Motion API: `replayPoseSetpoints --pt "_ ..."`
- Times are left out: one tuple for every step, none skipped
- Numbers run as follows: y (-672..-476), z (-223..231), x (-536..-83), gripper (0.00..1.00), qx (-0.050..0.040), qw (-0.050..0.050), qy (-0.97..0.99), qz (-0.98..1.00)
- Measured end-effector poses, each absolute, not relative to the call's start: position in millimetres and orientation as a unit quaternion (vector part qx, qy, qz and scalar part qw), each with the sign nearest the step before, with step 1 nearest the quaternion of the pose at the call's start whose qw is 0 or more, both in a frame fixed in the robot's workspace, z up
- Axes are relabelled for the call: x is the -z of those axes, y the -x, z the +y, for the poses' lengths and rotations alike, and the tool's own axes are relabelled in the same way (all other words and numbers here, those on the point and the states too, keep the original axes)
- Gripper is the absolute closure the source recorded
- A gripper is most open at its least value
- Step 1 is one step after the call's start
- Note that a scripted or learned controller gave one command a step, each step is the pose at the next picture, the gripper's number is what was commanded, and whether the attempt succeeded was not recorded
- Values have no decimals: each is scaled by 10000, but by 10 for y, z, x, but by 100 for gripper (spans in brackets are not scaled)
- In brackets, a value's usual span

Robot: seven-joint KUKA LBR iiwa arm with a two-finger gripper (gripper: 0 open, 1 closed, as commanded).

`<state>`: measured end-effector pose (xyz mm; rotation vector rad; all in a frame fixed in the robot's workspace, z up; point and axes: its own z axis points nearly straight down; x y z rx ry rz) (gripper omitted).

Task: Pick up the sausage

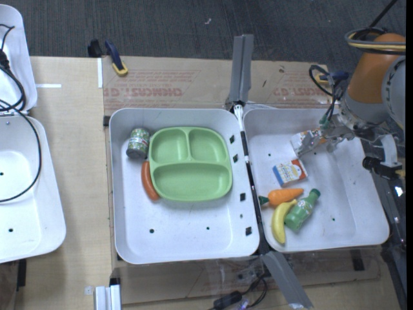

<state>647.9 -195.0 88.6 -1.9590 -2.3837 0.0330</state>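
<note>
Counter (71,76): pale wood-toned surface, lying across the scene under even light, bearing faint reversed red lettering (151,90) along its far part. Floor (168,11): dark grey carpet, showing beyond the far edge. Grey upright post (242,66): standing at the far middle. Blue-and-yellow clamp (115,58): sitting at the far left edge. White moulded fixture (22,173): occupying the left side, black cable (16,95) trailing over it.

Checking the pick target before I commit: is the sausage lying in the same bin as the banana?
No. The sausage lies in the left bin against the green divided plate, while the banana is in the right bin.
</note>
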Motion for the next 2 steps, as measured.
replayPoseSetpoints --pt "-6311 -2083 -922 0 39 59 7695 -6386" --pt "-6582 -1599 -925 0 -17 25 7902 -6129"
